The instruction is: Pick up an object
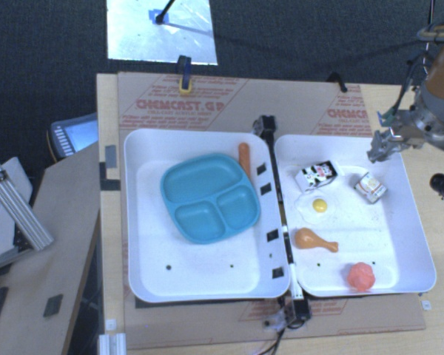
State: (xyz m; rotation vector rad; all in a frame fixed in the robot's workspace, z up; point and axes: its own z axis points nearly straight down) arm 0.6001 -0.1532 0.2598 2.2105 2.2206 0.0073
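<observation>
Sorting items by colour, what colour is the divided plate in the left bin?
Light blue divided plate, camera view.

The arm [440, 87] is cut off by the right edge; its jaws are too blurred to read.

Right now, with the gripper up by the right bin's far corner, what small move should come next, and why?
Probably shift toward the bin's middle and lower over the small silver and white object. The gripper hangs above the right bin near its far rim, and that object lies closest, with bare bin floor around it.
</observation>
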